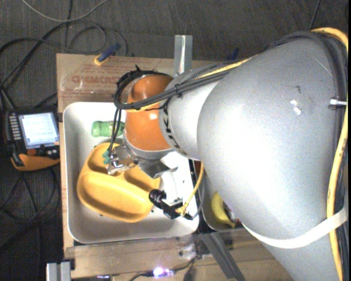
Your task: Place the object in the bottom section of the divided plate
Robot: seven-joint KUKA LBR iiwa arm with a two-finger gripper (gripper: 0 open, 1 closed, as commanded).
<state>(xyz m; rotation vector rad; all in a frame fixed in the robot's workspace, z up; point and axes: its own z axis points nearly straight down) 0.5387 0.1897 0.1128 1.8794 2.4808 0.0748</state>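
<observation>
The divided plate (114, 195), yellow and roughly oval, lies in the left white bin (76, 157), filling much of its lower left part. Its long axis runs from upper left to lower right, and raised ridges split it into sections. A green object (102, 127) sits in the same bin near the upper left corner, just above the plate's upper end and apart from it; its long axis lies about across the view, though the arm hides its right end. The grey arm (263, 151) reaches in from the right and covers most of the right bin, where something yellow (219, 211) shows beneath it. The orange band (145, 113) hangs over the left bin, and the gripper (114, 163) below it sits over the plate's upper section. Whether its fingers are spread or closed, or have hold of anything, cannot be told from here
</observation>
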